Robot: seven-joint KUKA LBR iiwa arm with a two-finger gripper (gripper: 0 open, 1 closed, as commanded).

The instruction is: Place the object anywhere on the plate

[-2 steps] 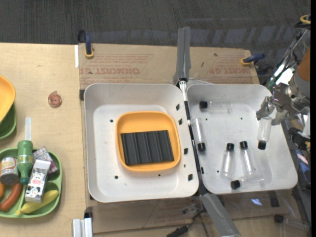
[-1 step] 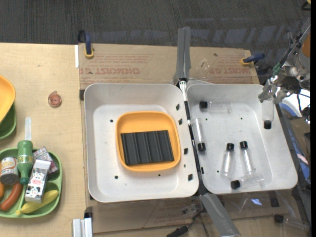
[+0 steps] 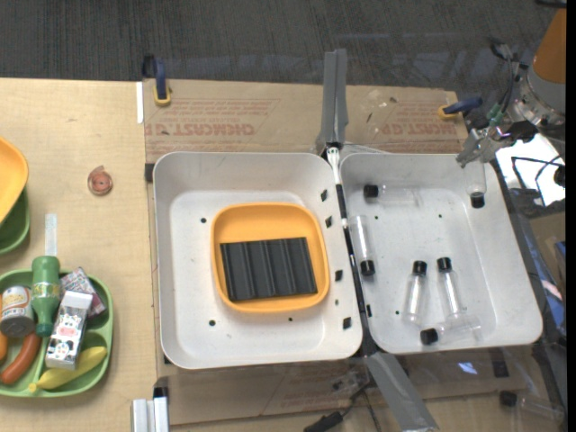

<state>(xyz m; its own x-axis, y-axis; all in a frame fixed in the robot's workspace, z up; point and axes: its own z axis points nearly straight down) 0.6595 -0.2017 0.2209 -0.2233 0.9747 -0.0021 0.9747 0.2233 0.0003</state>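
Camera view: yellow plate [image 3: 270, 225], with a dark ribbed insert, sits centred in the left bin [image 3: 180, 268], ready to receive. Clear tubes [image 3: 416, 288] lie loose in the right bin [image 3: 513, 277], ungrasped. Gripper [image 3: 481, 142] is parked near that bin's far corner; jaws' state indeterminable.

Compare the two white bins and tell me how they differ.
The left bin holds an orange plate with a dark ribbed slab lying on it; the right bin holds several clear tubes with black caps scattered loose. The left bin's contents sit as one stack in its middle; the right bin's tubes lie apart, some near the walls. Both are shallow, white, rounded trays set side by side.
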